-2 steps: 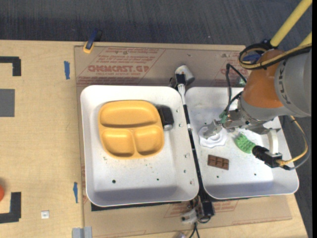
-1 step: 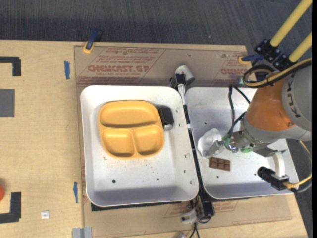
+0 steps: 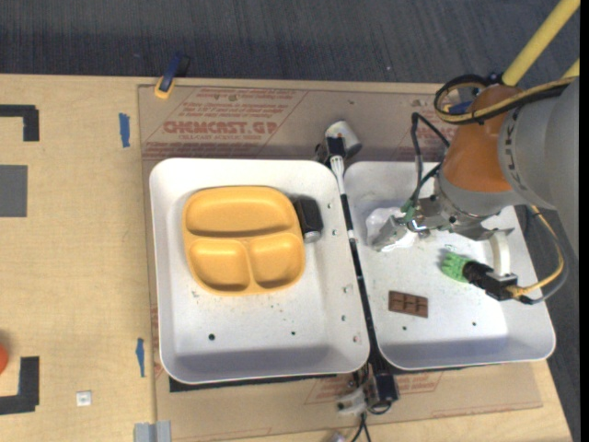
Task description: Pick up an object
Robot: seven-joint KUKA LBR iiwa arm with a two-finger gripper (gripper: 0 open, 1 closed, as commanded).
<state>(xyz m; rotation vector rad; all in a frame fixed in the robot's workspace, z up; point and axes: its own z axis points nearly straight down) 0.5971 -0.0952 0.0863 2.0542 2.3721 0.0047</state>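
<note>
While my claw [image 3: 391, 230] hangs in the right bin [image 3: 460, 341], I cannot tell its spread | green thing [image 3: 453, 265] near | brown block [image 3: 408, 304] apart | yellow plate [image 3: 244, 238] in left bin [image 3: 258, 331]

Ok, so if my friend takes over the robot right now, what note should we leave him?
Gripper: down in the right bin, near its back left part. Open or shut cannot be told from this view, so no grasp can be confirmed.
Things: a brown block lies flat on the right bin's floor, nearer the front, apart from the gripper. A yellow divided plate sits in the left bin, with a small black thing against its right edge.
Done: nothing looks lifted yet.
Left: grab one thing and raise it; the brown block looks closest.
</note>
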